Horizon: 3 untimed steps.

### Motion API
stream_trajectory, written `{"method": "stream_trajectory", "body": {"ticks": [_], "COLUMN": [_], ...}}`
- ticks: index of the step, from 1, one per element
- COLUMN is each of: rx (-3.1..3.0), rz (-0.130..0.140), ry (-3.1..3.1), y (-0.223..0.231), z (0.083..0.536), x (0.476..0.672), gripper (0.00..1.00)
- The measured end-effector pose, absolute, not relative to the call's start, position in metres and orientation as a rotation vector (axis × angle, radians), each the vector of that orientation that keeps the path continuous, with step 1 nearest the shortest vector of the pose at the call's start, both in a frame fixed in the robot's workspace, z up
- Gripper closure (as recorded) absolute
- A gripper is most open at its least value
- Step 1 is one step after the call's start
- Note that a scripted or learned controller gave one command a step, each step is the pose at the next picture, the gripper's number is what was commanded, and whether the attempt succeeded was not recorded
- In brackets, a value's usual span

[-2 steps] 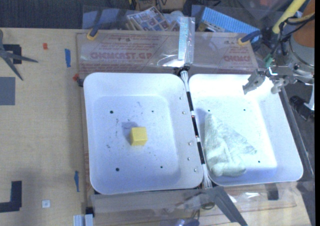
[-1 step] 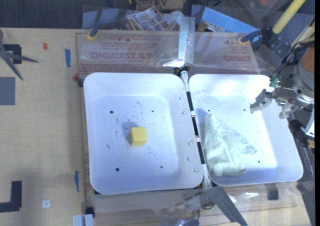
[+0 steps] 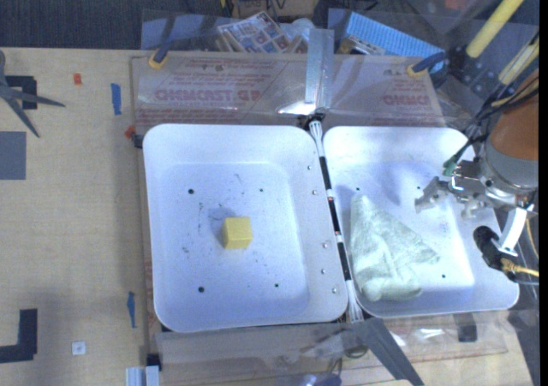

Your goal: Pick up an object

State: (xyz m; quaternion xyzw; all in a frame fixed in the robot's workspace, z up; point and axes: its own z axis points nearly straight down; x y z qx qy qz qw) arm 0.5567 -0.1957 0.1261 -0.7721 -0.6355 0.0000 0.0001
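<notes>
A small yellow block (image 3: 237, 233) lies near the middle of the left bin (image 3: 171, 162). A pale, crumpled cloth-like bundle (image 3: 383, 249) rests in the right bin (image 3: 385, 149), against its left wall and front edge. My gripper (image 3: 447, 203) hangs over the right half of the right bin, up and to the right of the bundle and apart from it. Its fingers (image 3: 425, 197) look spread, open, with nothing between them. The orange band of the arm (image 3: 518, 136) rises at the right edge.
A metal divider (image 3: 330, 204) separates the two bins. Clear plastic sheeting (image 3: 257, 85) stands behind both bins. Cables and a black fitting (image 3: 490, 247) hang at the wrist's right side. Bare bin floor lies around the block and behind the bundle.
</notes>
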Motion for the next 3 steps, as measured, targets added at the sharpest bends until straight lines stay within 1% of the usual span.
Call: {"method": "stream_trajectory", "body": {"ticks": [1,2,3], "rx": [-2.606,-2.609,-2.834], "rz": [-0.006,-0.013,0.000], "ry": [-1.760,-1.759,-1.358], "y": [-0.146,-0.146,-0.150], "z": [0.088,0.099,0.188], "x": [0.581,0.583,0.639], "gripper": [0.00,1.00,1.00]}}
